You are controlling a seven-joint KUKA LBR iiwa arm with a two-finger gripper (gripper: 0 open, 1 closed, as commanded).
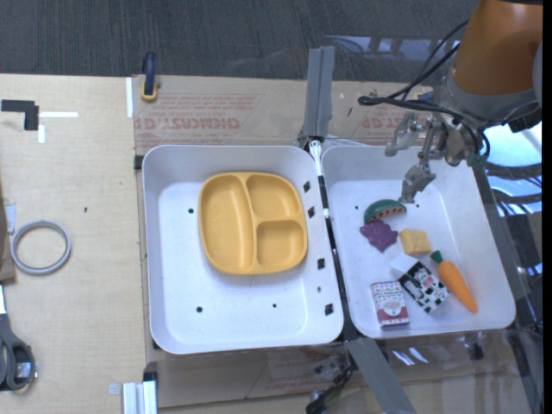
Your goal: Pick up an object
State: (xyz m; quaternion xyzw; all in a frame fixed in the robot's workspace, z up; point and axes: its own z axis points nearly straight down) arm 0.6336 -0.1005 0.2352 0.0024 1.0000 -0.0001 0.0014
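Bench seen from above at a slant, two shallow white bins side by side across the middle of the frame. Left bin (164,257) holds a yellow divided plate (253,222), three compartments, lying flat near the bin's upper centre. Right bin (483,231) holds a cluster of small items toward its lower centre: watermelon slice (385,209) uppermost, purple piece (379,235) just below and touching or nearly touching it, yellow block (415,242) to the right of the purple piece, carrot (454,285) with a green top lying diagonally toward the lower right, black-and-white patterned carton (423,285) just left of the carrot, and red-and-white small box (391,304) at the lower left of the cluster, close beside the carton. Arm enters from the upper right of the frame, orange band (500,37) prominent, cables trailing off it. Gripper (417,185) hangs over the upper part of the right bin, just above and right of the watermelon slice, apart from it. Nothing sits between the fingers; how far they are spread cannot be told from this angle. Left of the bins, on the pale bench top: grey tape ring (39,247) at mid-left, scissors (15,362) at the lower left edge. Small blue-and-yellow clamp (149,78) stands at the upper left of the cardboard sheet behind the bins.
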